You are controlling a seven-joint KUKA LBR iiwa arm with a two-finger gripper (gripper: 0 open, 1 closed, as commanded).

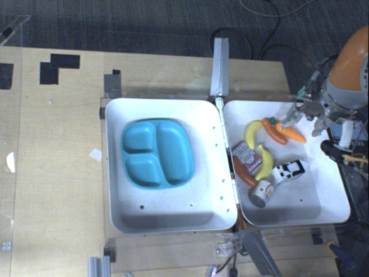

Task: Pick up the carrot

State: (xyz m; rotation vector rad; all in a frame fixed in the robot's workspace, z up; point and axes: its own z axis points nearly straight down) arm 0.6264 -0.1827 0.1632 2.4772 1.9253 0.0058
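Note:
The carrot (294, 135) is a short orange piece lying in the right bin (323, 206), near its back right part. Its left end touches a red-orange vegetable (275, 131). My gripper (302, 122) hangs just above and behind the carrot, coming in from the right below the orange wrist band. It is open, with one finger (287, 116) left of the carrot and the other (316, 129) to its right. Nothing is held between them.
The right bin also holds two bananas (253, 133) (266, 161), a maroon packet (244, 154), a red sausage (245, 176), a small can (261, 194) and a black-and-white toy (288, 171). A blue divided plate (157, 153) lies in the left bin (173, 218).

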